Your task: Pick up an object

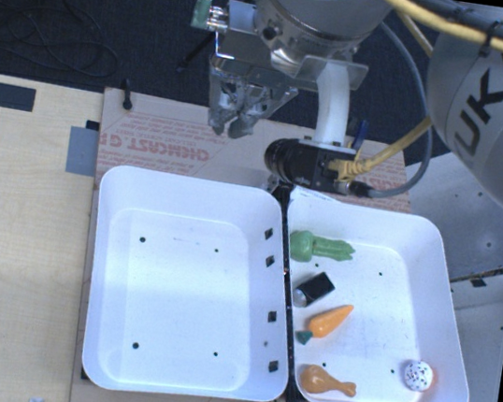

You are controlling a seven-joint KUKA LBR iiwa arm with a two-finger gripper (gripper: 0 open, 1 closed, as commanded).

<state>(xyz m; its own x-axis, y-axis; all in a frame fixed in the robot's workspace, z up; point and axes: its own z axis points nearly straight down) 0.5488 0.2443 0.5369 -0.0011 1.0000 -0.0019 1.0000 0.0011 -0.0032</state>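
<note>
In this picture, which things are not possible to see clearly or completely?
- Gripper, camera view: the tips blur together, so its state cannot be told.
- Arm: cut off by the top and right edges.
- Black block in the right bin: too small to identify.
- Spotted ball: markings too small to read.
- Carrot: its green end is tiny, detail unclear.
</note>
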